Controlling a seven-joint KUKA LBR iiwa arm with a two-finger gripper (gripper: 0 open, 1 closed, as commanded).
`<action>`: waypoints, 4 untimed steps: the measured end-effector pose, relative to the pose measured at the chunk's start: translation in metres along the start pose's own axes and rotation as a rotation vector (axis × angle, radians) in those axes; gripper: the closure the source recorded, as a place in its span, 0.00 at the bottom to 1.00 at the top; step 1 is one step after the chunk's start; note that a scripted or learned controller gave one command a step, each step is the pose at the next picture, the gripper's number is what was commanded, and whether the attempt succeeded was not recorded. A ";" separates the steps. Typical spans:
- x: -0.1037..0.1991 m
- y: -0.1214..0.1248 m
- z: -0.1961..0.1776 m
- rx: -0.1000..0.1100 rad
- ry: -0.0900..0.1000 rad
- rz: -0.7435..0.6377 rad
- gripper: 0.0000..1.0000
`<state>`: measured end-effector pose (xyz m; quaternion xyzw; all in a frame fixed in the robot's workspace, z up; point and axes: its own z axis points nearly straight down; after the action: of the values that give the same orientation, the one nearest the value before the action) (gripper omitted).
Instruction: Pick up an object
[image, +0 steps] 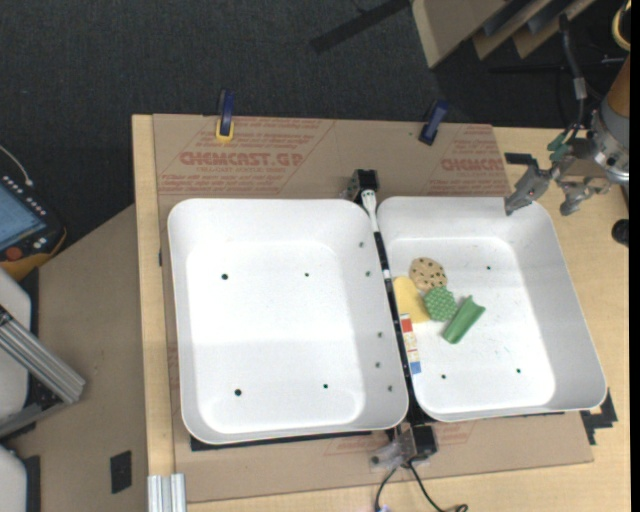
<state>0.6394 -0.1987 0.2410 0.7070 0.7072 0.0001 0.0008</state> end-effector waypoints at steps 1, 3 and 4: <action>0.000 0.001 -0.011 -0.004 -0.002 -0.001 1.00; -0.026 -0.162 -0.099 -0.011 -0.005 0.005 1.00; 0.044 -0.160 -0.039 0.007 0.005 -0.006 1.00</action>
<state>0.4794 -0.1552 0.2796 0.7048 0.7094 -0.0005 -0.0037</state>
